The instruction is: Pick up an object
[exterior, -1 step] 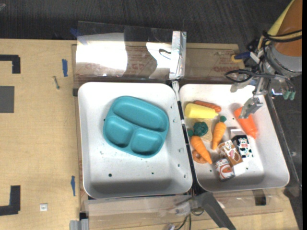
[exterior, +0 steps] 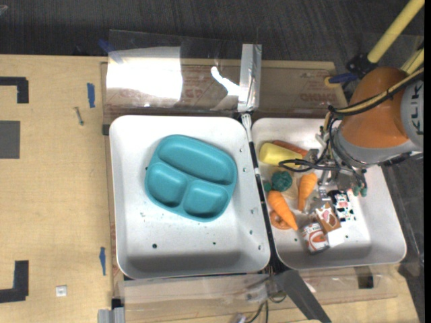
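Reaching in from the right, the arm (exterior: 380,113) hangs its gripper (exterior: 328,180) low over the right bin (exterior: 384,247), seemingly mid-descent toward the carrots (exterior: 281,209) just left, though its grip I cannot tell.

This looks like a robotics lab set up for grasping trials. A plywood bench (exterior: 47,180) carries two shallow white bins side by side, the left bin (exterior: 128,247) and the right bin (exterior: 384,241), with black corner markings (exterior: 19,89) and bits of blue tape (exterior: 90,94) on the wood. A clear plastic sheet (exterior: 175,76) is fixed behind the bins. The grey industrial arm (exterior: 384,116) with its orange band and loose cables reaches over toy food such as plastic carrots (exterior: 281,208). Dark carpet (exterior: 202,5) covers the floor.
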